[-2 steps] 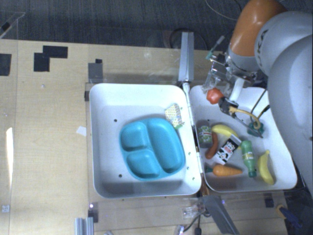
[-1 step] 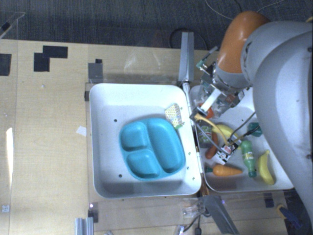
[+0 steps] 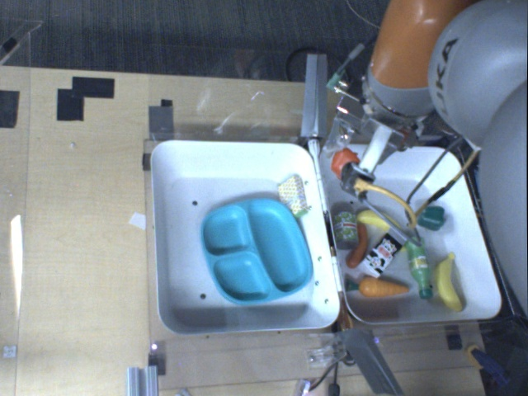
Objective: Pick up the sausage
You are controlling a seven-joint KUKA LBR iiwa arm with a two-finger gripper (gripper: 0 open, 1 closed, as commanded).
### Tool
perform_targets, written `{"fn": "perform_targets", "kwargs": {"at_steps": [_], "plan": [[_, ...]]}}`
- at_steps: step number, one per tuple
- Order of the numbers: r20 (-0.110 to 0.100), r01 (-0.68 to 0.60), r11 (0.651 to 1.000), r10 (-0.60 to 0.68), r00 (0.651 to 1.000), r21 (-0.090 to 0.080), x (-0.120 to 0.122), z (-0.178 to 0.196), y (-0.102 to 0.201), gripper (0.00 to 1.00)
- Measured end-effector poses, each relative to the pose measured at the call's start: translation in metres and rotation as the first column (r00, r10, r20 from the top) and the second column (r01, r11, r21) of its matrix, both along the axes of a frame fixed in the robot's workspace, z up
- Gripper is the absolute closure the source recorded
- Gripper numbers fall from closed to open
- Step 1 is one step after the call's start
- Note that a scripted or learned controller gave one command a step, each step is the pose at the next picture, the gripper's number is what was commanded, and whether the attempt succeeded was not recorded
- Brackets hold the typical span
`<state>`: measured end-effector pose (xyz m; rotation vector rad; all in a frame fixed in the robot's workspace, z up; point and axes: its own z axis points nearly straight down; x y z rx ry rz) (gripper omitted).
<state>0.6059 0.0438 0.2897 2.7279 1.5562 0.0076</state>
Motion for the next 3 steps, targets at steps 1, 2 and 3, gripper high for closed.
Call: {"fn": "perform_targets", "kwargs": {"at_steps": [1, 2, 3], "plan": [[-0.003, 0.118, 0.993, -0.118, 0.993, 0.0, 0.014, -0.039, 0.001, 1.0], [-0.001, -0.28, 0.96, 0.28, 0.96, -0.001, -0.017, -0.023, 0.037, 1.0], [-0.001, -0.711, 0.703, 0.711, 0.703, -0.003, -0.049, -0.039, 0.017, 1.0]]}}
